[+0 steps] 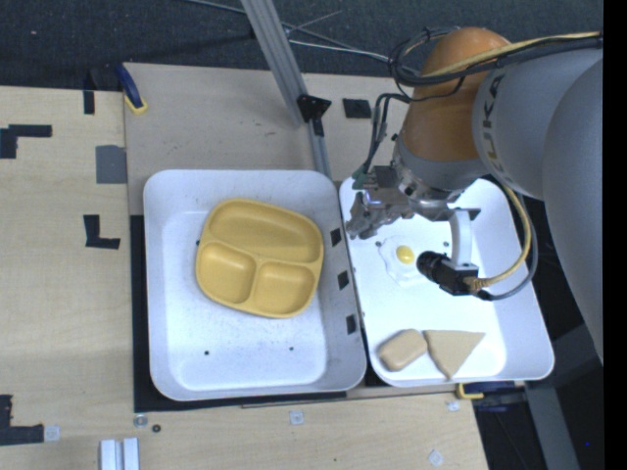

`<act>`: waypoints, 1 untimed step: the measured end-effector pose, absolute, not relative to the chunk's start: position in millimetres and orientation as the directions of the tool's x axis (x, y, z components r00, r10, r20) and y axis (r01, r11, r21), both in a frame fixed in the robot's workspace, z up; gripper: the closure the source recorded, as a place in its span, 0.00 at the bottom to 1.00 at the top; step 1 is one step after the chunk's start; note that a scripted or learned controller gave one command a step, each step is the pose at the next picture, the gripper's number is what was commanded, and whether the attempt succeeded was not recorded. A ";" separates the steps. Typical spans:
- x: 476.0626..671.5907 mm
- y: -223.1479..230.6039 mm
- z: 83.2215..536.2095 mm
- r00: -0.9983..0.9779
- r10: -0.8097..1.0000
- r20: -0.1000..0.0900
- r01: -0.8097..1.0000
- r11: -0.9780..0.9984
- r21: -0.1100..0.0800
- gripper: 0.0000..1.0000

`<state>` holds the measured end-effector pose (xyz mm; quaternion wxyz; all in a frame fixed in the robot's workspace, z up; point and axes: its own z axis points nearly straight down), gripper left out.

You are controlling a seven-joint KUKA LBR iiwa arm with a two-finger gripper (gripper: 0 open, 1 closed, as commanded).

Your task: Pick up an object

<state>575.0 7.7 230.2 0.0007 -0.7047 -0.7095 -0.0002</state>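
Note:
A small fried-egg toy [404, 258], white with a yellow yolk, lies in the right bin [524, 355] near its middle. At that bin's front lie a tan rounded bread piece [400, 350] and a tan wedge-shaped slice [454, 349], touching each other. My gripper [368, 219] hangs low over the right bin's back left corner, just left of and behind the egg, with nothing visibly held. A yellow three-compartment plate [260, 257] rests in the left bin [171, 360].
The grey arm with its orange band [460, 57] covers the right bin's back right part. A black cylinder with a yellow cable [446, 272] hangs right of the egg. A metal pole [284, 57] rises behind the bins.

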 end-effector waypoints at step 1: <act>588.3 68.1 232.5 -0.007 1.000 0.001 1.000 0.007 -0.001 1.00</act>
